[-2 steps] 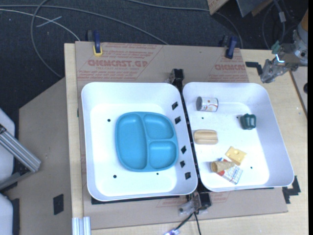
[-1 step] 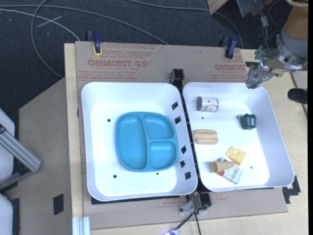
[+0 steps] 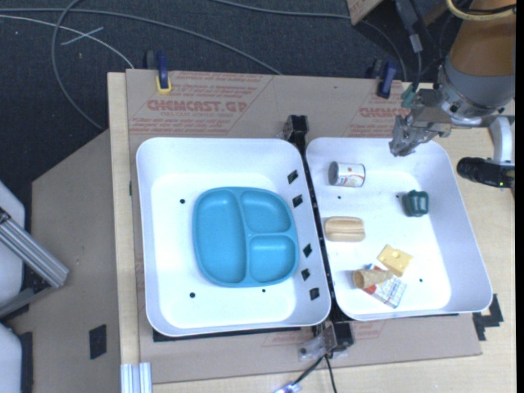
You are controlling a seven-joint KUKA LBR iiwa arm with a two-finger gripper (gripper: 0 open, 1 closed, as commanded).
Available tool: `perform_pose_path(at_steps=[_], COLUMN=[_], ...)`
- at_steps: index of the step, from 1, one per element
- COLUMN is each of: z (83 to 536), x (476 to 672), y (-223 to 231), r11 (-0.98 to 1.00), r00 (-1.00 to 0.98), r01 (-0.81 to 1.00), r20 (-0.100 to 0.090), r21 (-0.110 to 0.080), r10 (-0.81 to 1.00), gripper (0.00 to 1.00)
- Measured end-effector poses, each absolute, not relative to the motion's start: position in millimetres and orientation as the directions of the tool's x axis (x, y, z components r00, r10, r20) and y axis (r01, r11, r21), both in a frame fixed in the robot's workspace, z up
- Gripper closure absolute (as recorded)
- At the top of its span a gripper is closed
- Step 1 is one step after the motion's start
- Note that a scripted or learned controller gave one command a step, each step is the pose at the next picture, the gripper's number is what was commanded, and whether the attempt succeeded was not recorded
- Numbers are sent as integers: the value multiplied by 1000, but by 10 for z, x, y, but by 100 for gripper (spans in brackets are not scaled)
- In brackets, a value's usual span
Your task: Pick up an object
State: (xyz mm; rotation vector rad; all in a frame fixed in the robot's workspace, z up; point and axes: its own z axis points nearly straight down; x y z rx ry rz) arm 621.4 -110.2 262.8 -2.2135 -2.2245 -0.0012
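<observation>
Cardboard sheet (image 3: 205, 88) under both bins carries red print, partly legible as "CHEMCAST". Gripper (image 3: 404, 143) hangs over the far edge of the right bin (image 3: 458, 219); cannot tell whether it is open or closed. Nothing visible in its grasp. Small can (image 3: 347, 173) lies near the far left corner, label unreadable; teal object (image 3: 414, 203) near the right edge. Hot dog bun (image 3: 344, 229) by the left wall. Yellow block (image 3: 395, 260) and packet (image 3: 378, 283) toward the near edge. Left bin (image 3: 155, 219) holds a blue divided plate (image 3: 244, 236), central
</observation>
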Motion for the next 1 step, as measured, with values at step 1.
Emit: perform_pose_path(at_steps=[1], z=[2612], x=[6034], y=[-575], r11=[6], r00=[-6], r01=[1000], r20=[3], r21=[-3], r10=[1000], gripper=[100])
